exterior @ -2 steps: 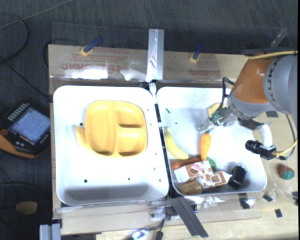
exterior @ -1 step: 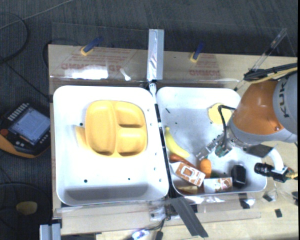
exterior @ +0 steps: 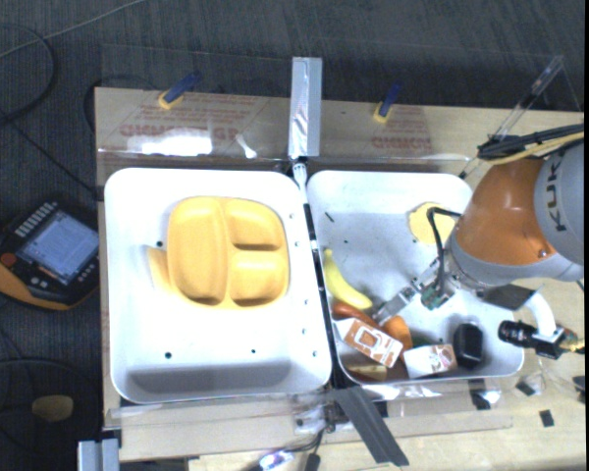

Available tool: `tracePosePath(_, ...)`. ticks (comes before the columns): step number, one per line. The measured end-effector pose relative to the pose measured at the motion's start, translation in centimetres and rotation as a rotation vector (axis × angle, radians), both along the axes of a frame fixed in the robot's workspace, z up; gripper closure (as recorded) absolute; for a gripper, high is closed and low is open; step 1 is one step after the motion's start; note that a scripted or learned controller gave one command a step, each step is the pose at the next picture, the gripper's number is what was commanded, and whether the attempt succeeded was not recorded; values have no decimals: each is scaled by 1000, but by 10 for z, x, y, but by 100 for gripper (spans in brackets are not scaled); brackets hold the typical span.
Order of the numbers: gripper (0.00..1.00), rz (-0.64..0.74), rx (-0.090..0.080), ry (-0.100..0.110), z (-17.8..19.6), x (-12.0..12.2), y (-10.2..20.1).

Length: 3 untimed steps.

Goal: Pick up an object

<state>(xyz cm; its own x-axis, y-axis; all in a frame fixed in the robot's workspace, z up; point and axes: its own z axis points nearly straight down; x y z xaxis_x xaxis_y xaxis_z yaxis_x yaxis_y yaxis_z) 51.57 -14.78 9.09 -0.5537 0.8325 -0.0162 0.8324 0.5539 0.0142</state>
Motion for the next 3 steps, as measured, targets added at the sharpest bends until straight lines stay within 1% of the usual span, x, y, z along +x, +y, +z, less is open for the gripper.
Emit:
tracePosePath(1,100,0,4,2,9,1,1)
tracePosePath(2,0,1,5,2,9,1,2)
tracePosePath(3,0,-9,-2,-4,0,-24,8)
